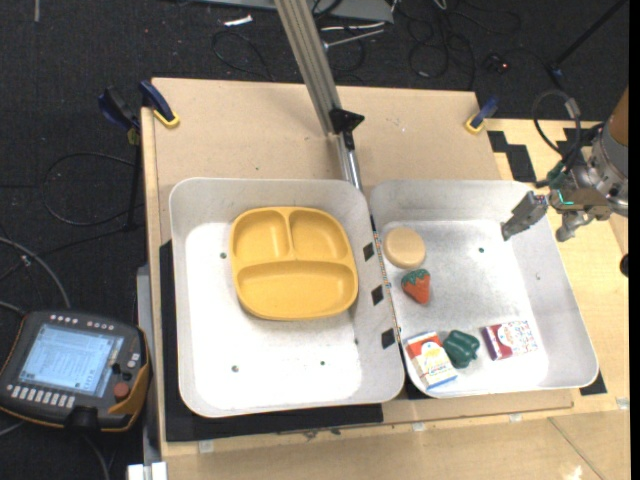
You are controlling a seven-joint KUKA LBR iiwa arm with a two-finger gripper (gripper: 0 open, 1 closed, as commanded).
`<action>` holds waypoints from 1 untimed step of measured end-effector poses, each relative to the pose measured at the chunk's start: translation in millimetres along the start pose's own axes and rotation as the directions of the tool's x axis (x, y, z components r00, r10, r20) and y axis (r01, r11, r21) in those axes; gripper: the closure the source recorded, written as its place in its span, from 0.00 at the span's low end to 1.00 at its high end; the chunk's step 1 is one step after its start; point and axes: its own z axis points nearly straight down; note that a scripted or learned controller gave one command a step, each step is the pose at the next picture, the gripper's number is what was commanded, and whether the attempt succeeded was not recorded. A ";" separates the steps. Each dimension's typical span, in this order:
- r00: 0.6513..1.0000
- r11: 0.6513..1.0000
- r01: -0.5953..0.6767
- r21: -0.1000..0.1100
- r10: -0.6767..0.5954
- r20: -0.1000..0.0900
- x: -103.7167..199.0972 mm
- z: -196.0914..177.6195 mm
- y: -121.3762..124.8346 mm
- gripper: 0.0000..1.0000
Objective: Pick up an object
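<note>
Small carton (431,360) and packet (510,340), printing unreadable, lie near-right; between them a green toy (461,346). Strawberry (417,285) red, green-capped. Gripper (547,218) fingers apart, empty.

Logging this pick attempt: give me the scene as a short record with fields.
left bin: holds a yellow tray with three compartments
right bin: holds a tan disc, strawberry, small carton, green toy, red-and-white packet
hand: over the right bin's far right edge, fingers apart, nothing between them
arm: enters from the right
pick: not yet done
</note>
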 end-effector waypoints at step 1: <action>1.000 1.000 0.000 0.000 0.000 0.000 0.0 0.0 0.0 0.00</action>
